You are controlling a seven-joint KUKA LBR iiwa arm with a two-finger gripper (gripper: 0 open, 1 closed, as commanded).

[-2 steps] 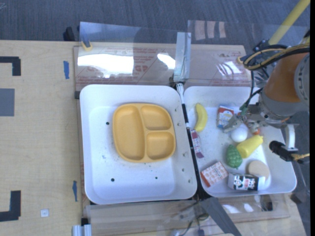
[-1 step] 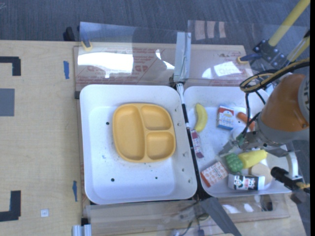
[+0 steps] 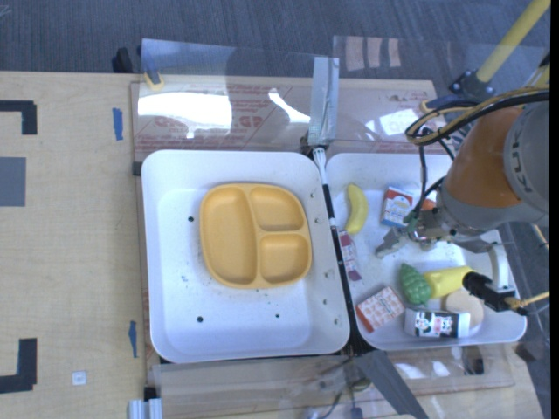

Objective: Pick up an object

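Note:
My gripper [image 3: 392,243] hangs low in the right bin [image 3: 511,326], over its bare white floor near the middle. A yellow banana [image 3: 356,208] lies to its upper left, and a small red and white carton [image 3: 397,206] sits just above it. Below it are a green knobbly toy [image 3: 414,285], a yellow piece [image 3: 450,279], a red and white packet [image 3: 380,306], a white bottle with black marks [image 3: 437,324] and a cream lump [image 3: 463,304]. I see nothing held in the gripper.
The left bin [image 3: 170,260] holds a yellow divided plate [image 3: 255,234]. A small pink wrapper [image 3: 348,255] lies along the ridge between the bins. The grey and orange arm [image 3: 489,168] covers the right bin's upper right. Clear plastic sheets [image 3: 227,103] stand behind both bins.

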